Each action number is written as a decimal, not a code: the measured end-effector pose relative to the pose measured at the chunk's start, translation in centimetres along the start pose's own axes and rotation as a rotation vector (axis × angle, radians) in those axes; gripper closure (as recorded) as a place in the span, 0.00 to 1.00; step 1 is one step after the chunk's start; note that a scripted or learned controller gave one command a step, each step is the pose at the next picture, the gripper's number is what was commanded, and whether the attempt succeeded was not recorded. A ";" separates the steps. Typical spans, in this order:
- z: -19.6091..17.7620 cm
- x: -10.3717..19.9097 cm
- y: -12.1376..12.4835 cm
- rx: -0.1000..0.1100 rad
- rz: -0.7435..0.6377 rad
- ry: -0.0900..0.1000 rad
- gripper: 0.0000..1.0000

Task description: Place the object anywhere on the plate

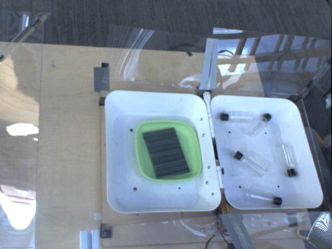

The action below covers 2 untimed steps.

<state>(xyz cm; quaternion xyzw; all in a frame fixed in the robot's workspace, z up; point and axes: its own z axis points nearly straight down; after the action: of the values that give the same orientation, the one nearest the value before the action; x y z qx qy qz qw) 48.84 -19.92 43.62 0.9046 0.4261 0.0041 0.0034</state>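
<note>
Wooden bench (57, 154) under clear sheeting carries two white bins. We see the left bin (119, 191) holding a green plate (194, 149), and a dark ribbed block (165, 153) lies flat on that plate, slightly askew. Across the divider, the right bin (303, 191) holds five clear vials (248, 161) with black caps, scattered well apart. We cannot tell how the gripper stands, so nothing can be placed relative to it.

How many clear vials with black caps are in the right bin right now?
5, all in the right bin: top left vial, top centre vial, middle vial, right-edge vial, bottom vial. None seems hidden.
</note>
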 end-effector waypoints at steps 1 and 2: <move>0.0 0.0 0.0 0.001 0.084 0.000 0.00; 0.0 0.0 0.0 0.001 0.178 0.000 0.00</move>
<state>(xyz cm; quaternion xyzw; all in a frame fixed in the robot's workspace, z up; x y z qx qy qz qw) 48.86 -19.88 43.60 0.9389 0.3442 0.0044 0.0026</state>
